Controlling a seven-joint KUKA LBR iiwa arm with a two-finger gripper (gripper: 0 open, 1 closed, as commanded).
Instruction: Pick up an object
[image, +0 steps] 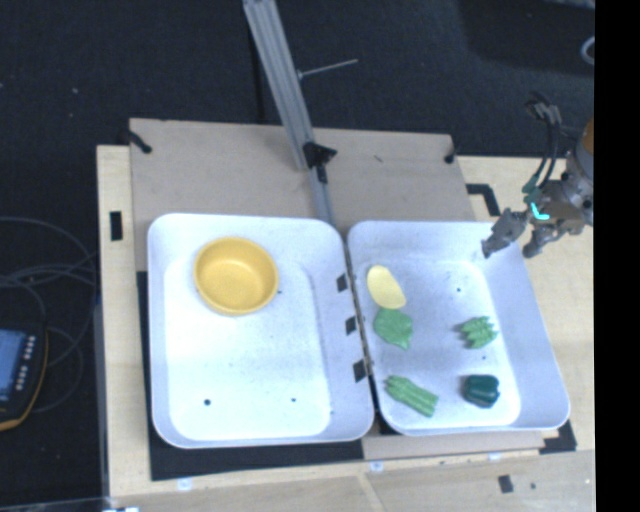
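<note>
**Arm waiting at the right bin's far corner, nothing between its fingers**

The bench (420, 180) is carrying two shallow white bins side by side. The left bin (250, 400) is holding one thing, a yellow bowl (236, 275), which is sitting upright in its far left part. The right bin (520, 330) is holding five small pieces. A pale yellow piece (385, 287) is lying near the bin's left wall, toward the far side. Just nearer than it, a light green leafy piece (394, 328) is lying close by, almost touching it. A ridged green piece (412, 395) is lying at a slant in the near left part. On the right side, a small light green piece (477, 331) is resting about midway down, and a dark green pepper (481, 391) is sitting nearer, well apart from the ridged one.

A grey metal pole (283, 85) is slanting down from the far side to the gap between the bins.

The gripper (518, 237) is hanging over the far right corner of the right bin, by its rim. Its two fingers are standing spread apart, with nothing between them, well apart from every piece in the bin.
</note>
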